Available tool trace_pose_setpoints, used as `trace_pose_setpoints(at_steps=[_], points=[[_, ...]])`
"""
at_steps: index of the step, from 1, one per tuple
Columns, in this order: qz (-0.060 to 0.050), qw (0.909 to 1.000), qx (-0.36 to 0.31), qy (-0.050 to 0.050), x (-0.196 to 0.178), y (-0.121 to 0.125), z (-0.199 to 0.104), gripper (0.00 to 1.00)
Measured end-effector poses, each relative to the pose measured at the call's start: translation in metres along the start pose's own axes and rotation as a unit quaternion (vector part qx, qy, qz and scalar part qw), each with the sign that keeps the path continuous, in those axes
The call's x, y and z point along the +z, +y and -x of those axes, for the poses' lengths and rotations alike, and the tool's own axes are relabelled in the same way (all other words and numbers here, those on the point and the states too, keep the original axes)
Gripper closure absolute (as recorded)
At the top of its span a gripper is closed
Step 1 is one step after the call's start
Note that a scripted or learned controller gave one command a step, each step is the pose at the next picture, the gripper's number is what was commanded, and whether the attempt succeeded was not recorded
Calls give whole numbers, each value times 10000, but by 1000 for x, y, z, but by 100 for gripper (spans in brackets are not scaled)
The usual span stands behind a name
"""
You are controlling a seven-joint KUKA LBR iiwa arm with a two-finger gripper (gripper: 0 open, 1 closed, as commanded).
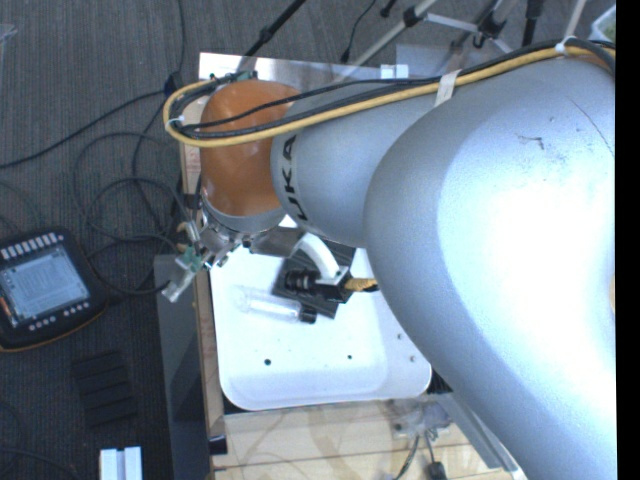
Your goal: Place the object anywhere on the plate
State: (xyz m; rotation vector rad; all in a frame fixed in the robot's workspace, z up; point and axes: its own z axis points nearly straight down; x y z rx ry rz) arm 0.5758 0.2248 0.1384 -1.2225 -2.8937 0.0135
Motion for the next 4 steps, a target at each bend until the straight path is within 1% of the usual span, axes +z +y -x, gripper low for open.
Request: trace_pose_setpoints(at_steps=[1,2,3,4], points=[[42,9898,-1421,10,-66,-38,4,0],[47,9585,-2849,8,-1,21,8,0],[33,9903,-1387,22,-48,-49,-60,0],[35,9936,-1128,16,-86,-61,-70,0]])
